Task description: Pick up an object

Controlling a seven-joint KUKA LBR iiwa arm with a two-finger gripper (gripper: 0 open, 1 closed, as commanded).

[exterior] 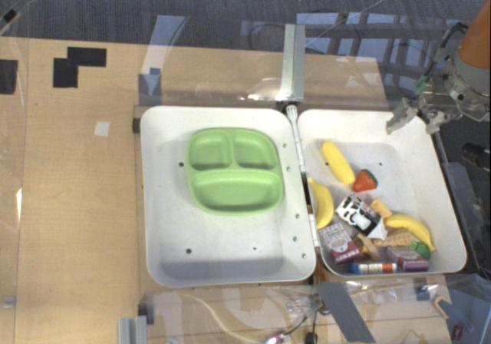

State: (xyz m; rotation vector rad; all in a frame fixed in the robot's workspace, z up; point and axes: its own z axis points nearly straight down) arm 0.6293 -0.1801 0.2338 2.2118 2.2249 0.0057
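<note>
The grey arm's two-finger gripper [415, 114] hangs at the far right corner of the right-hand shallow white bin [453, 216], its fingers spread apart with nothing between them; the arm above it is cut off by the picture's edge. Below it lie a yellow plastic corn cob [337, 163], a red strawberry toy [366, 180] and two yellow bananas [410, 228], while the small packets heaped at the near edge are too jumbled to identify. The left-hand white bin [165, 204] holds a green divided plastic plate [233, 171].
</note>
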